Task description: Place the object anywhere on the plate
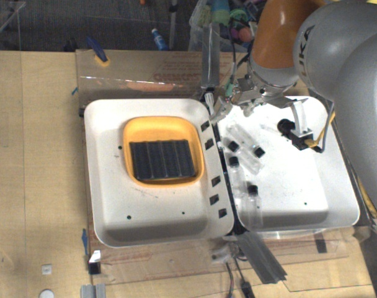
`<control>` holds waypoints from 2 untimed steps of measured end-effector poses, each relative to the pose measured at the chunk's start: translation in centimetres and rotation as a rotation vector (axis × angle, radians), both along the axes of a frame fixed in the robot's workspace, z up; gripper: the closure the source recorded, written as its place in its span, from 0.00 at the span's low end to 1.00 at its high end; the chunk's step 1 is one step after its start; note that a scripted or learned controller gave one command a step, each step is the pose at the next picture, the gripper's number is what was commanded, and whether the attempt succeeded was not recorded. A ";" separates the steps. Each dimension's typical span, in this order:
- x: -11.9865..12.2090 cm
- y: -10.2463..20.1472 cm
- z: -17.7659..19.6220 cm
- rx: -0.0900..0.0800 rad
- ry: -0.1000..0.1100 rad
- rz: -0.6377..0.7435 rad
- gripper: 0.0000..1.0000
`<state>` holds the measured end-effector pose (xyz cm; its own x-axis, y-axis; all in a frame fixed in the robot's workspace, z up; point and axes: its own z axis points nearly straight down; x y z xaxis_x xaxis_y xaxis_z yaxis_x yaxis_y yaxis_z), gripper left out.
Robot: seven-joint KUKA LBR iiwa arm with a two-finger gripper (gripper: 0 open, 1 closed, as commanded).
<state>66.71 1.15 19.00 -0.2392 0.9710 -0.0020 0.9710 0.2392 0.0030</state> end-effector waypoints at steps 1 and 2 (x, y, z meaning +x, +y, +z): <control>0.0 2.0 1.7 0.000 -0.002 0.264 0.00; 0.0 6.3 2.2 0.000 -0.002 0.515 0.00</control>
